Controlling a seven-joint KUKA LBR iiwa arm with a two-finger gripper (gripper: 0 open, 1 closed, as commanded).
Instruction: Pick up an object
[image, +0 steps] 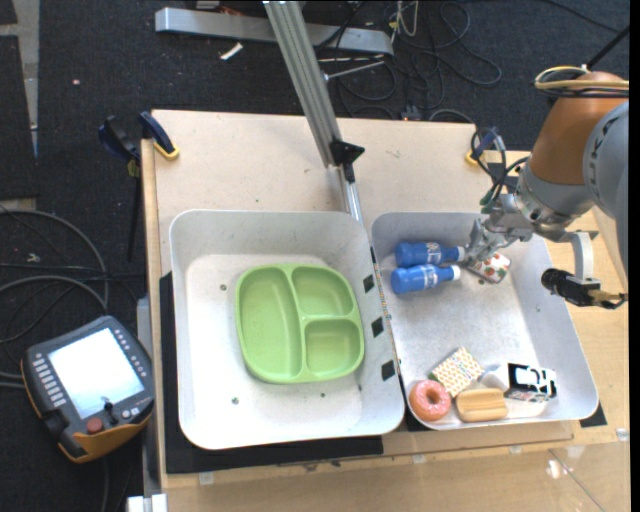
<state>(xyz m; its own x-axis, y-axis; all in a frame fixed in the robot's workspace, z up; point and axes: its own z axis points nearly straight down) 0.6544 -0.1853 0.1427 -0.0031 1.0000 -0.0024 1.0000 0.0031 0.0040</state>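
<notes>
The gripper (489, 252) hangs low over the right bin (545, 330), at its twelve o'clock edge, over a small red-and-white object (495, 267); grip state cannot be told. Two blue bottles (425, 266) lie at its nine o'clock, white caps toward it. No labels read clearly. A green divided plate (300, 322) sits in the left bin (200, 300).

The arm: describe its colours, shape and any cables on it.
The arm is bulky and rounded, grey, with a broad orange band above the wrist. Yellow and dark cables loop over its top. It ends in a small metallic pincer; a black fitting juts from its lower side.
</notes>
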